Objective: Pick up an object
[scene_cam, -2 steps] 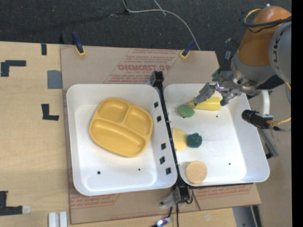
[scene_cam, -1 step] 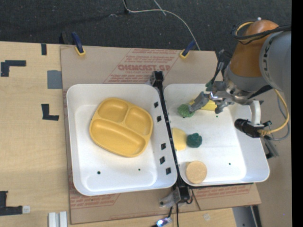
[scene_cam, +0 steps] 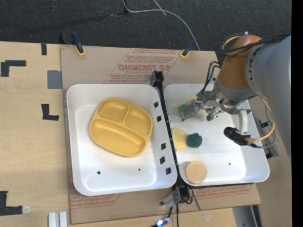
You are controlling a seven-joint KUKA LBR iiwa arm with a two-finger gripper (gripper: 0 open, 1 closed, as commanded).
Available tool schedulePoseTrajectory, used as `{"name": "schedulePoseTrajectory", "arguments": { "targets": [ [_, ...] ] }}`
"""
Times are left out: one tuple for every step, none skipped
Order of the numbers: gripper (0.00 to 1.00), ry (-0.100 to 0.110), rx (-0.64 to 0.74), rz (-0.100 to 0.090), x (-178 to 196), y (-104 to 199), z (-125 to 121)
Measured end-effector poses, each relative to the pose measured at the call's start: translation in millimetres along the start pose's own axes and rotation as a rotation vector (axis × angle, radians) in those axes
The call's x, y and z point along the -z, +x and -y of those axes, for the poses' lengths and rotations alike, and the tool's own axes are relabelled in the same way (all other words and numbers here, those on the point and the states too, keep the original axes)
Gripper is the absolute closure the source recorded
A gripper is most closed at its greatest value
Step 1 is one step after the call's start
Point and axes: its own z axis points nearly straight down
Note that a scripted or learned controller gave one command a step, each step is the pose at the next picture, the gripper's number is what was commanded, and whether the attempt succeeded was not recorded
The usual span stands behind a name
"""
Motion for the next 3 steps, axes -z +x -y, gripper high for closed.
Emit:
{"name": "schedulePoseTrajectory", "arguments": {
  "targets": [
    [0.0,-0.005,0.0,0.001,-39,1,0],
    [1.0,-0.008,0.001,0.002,-26,1,-1],
    [1.0,-0.009,0.001,0.0,31,9,4]
  ]
}}
